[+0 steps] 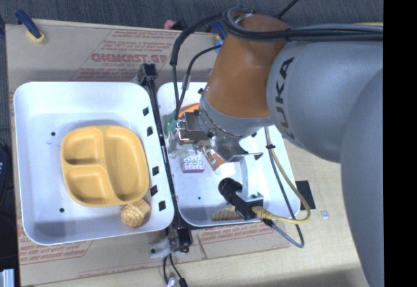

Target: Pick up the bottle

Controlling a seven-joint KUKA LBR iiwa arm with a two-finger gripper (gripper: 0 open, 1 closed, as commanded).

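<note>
My arm's orange wrist band (244,67) hangs low over the right bin (287,204) and covers most of it. The gripper (187,134) reaches down near that bin's left wall, its metal body partly showing under the wrist. Beside it, against the wall, lies a small clear, greenish thing (171,127) that may be the bottle; most of it is hidden. An orange item (189,109) peeks out just behind the gripper.
A small pink-white packet (193,164) and a brown piece (213,159) lie in the right bin, with a tan object (225,215) at its front wall. The left bin (29,149) holds a yellow divided plate (104,164) and a tan woven ball (135,213). Black and yellow cables (280,214) hang off the arm.
</note>
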